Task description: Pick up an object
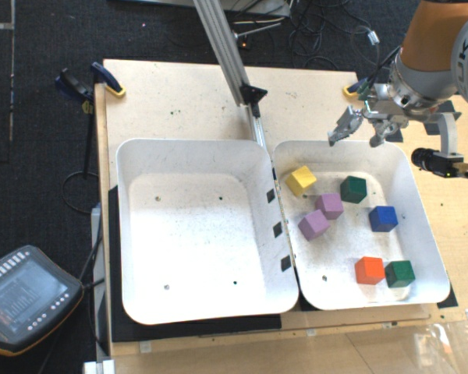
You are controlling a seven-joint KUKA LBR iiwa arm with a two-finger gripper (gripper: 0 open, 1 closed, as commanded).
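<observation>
In the upper right of the frame the pincer (365, 128) hangs above the far rim of the right bin (421, 209), its two fingers spread apart with nothing between them. Just below it in the picture lie the cubes: a dark green one (354, 188) nearest, a yellow one (302, 180) to its left, and two purple ones (330, 206) (314, 224) touching each other at a corner. A blue cube (383, 218) sits lower right, and an orange cube (369, 270) rests against a second green one (400, 273) near the bin's lower edge. The left bin (132, 209) lies well apart.

The main risks, I judge: a descent from here could strike the rim rather than clear it; a grab at either touching pair may wedge a finger on the neighbour and push both aside; and fingers landing on a cube's corners could squeeze it out sideways.
</observation>
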